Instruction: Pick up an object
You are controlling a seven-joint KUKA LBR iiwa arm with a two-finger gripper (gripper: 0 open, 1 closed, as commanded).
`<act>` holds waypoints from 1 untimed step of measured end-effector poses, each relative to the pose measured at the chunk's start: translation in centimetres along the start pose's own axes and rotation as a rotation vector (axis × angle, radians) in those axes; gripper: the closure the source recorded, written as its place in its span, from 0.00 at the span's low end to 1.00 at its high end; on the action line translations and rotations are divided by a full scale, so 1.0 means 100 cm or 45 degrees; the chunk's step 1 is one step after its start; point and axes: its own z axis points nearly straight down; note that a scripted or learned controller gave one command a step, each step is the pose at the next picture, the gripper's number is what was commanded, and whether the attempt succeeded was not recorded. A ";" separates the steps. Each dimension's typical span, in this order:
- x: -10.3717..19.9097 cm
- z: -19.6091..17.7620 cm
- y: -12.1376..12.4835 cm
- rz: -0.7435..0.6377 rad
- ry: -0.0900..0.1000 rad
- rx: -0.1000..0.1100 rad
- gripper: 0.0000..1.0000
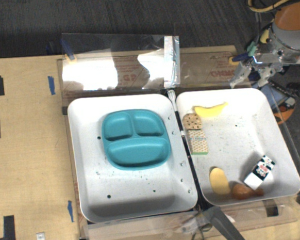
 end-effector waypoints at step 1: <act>0.061 -0.007 -0.005 0.185 0.002 0.002 0.00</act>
